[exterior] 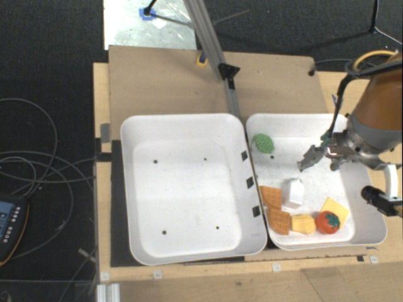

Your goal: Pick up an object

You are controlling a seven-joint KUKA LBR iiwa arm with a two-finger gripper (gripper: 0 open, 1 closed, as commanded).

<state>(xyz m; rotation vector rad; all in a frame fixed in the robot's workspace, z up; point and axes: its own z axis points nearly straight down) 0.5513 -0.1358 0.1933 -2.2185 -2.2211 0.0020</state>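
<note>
Objects for picking lie in the right shallow white plastic bin [378,234]: a round, knobbly green ball [264,143] near its far left corner, and a cluster along its near edge. That cluster holds two orange waffle-textured squares [274,207], a small white block [293,192], a yellow block [303,224], a yellow wedge [334,207] and a glossy red tomato-shaped toy [327,223], touching or just beside one another. Bare bin floor lies between the ball and the cluster. The left white bin [186,187] offers wide open floor. Both bins sit on the tan wooden counter [164,80]. The grey arm with its orange band [381,102] reaches in from the right, its tool [310,161] low over the right bin's middle, pointing left, nothing between its fingers; whether they are spread I cannot tell.
</note>
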